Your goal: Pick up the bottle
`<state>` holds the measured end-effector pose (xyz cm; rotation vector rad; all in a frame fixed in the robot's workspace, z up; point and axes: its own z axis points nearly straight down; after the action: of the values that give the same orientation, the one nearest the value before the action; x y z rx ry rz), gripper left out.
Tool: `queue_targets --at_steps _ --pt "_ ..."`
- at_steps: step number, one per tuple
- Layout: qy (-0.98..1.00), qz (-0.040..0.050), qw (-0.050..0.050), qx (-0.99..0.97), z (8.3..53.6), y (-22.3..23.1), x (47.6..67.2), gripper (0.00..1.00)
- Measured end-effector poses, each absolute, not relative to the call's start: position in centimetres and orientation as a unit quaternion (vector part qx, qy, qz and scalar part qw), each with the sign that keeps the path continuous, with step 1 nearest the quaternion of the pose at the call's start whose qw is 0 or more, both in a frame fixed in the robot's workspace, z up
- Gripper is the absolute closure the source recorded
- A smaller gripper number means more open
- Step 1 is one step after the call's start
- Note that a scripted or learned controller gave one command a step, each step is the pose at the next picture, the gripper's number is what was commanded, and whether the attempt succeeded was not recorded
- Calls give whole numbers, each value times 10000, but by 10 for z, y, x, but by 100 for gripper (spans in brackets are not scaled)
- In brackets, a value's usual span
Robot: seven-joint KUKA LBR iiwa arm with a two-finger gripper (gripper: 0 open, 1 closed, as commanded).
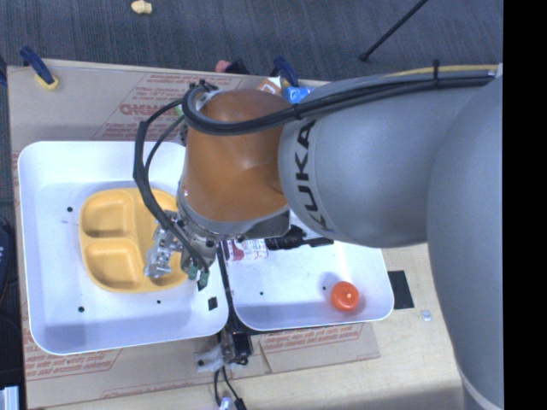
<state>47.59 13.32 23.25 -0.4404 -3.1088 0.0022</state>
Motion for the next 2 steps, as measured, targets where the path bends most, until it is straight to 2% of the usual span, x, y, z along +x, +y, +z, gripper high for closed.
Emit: queue_targets --at_steps 1,2 --pt "-9744 4 -5 -2247 258 114 477 100" --pt "-9848 8 9 -1737 247 153 476 100"
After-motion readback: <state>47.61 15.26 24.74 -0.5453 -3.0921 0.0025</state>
